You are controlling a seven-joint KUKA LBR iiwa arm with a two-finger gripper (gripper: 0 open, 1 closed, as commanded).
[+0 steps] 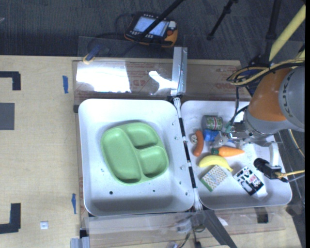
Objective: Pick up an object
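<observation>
Your arm (283, 99) reaches in from the right edge of the frame, its grey casing and broad orange band bulking over the upper right corner of the right-hand bin. From the band the wrist angles down and to the left, narrowing to the pincer (226, 135), which hangs low inside that bin near its middle. Cables trail off the wrist toward the right. The pincer's tips are lost in clutter and shadow, so you cannot read their spacing.

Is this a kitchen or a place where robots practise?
Probably a robot practice lab, not a kitchen. A grey and orange robot arm reaches over two white bins, toy food like a banana lies inside, and tripod legs stand nearby.
</observation>
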